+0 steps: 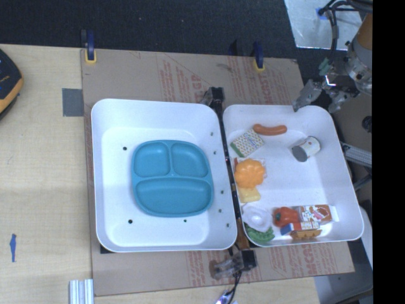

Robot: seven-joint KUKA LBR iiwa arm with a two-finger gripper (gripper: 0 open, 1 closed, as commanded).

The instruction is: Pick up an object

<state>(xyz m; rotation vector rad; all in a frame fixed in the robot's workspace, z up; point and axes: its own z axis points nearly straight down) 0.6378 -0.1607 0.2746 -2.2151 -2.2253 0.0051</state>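
Two white bins sit side by side. The left bin (101, 170) holds one blue divided plate (172, 177). The right bin (338, 182) holds one sausage (270, 130), one orange toy (249, 173), one small grey cup (305, 149), one carton (312, 217) and several other small items. The gripper (319, 94) hovers by the right bin's far corner, holding nothing.

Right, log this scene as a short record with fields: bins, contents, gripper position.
left bin: holds a blue divided plate, lying flat near the middle
right bin: holds a toy sausage, patterned packet, grey and white cup on its side, orange toy, red toy, small carton
gripper: above the right bin's far right corner, apart from all items
task state: nothing picked up yet
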